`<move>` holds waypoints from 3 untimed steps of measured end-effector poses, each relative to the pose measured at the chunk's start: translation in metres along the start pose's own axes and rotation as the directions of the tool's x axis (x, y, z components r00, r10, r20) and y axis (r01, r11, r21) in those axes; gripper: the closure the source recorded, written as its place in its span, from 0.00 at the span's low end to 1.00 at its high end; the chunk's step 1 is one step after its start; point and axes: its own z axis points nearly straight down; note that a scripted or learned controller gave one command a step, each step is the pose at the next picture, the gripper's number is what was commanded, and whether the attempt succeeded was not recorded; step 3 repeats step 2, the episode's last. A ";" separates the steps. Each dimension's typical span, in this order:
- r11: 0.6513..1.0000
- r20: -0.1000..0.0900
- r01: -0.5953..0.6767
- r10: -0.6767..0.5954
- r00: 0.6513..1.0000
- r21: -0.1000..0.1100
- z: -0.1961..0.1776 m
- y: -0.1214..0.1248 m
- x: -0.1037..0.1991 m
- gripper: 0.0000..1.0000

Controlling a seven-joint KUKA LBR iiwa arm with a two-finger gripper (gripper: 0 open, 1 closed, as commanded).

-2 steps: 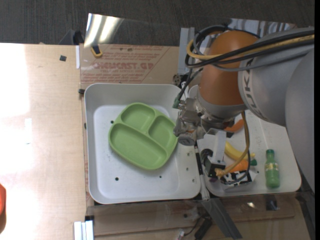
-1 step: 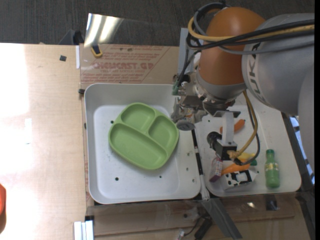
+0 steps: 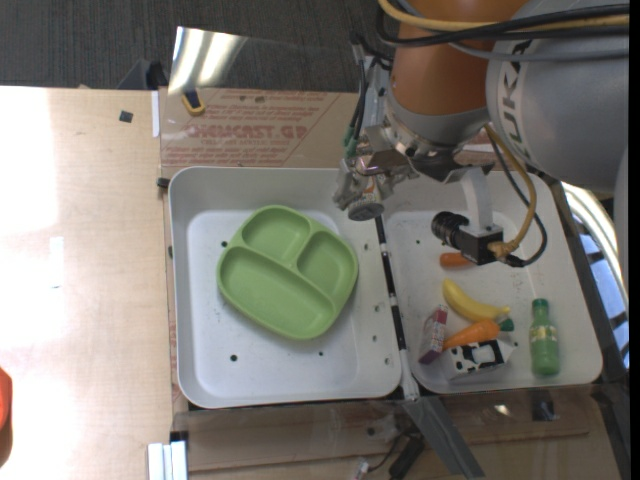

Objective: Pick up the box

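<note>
The box (image 3: 478, 358) is small, white with black patches, and lies near the front edge of the right bin (image 3: 575, 268). An orange carrot (image 3: 472, 334) rests against its top side and a yellow banana (image 3: 468, 303) lies just behind that. My gripper (image 3: 362, 196) hangs at the back of the bins, over the top end of the divider between them, well away from the box to its upper left. The grey and orange arm hides most of the gripper from above.
A green divided plate (image 3: 288, 271) lies in the left bin (image 3: 200, 368). The right bin also holds a green bottle (image 3: 543, 338) at the right, a pink packet (image 3: 436, 334) left of the box, and a small orange piece (image 3: 455, 260). A black cable fitting (image 3: 465, 234) hangs over the right bin.
</note>
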 end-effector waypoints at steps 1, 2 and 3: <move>0.982 -0.001 0.190 -0.190 0.982 0.002 0.016 0.015 0.024 1.00; 0.982 0.001 0.190 -0.190 0.982 0.004 0.008 0.016 0.023 1.00; 0.982 0.001 0.190 -0.190 0.982 0.004 0.008 0.016 0.023 1.00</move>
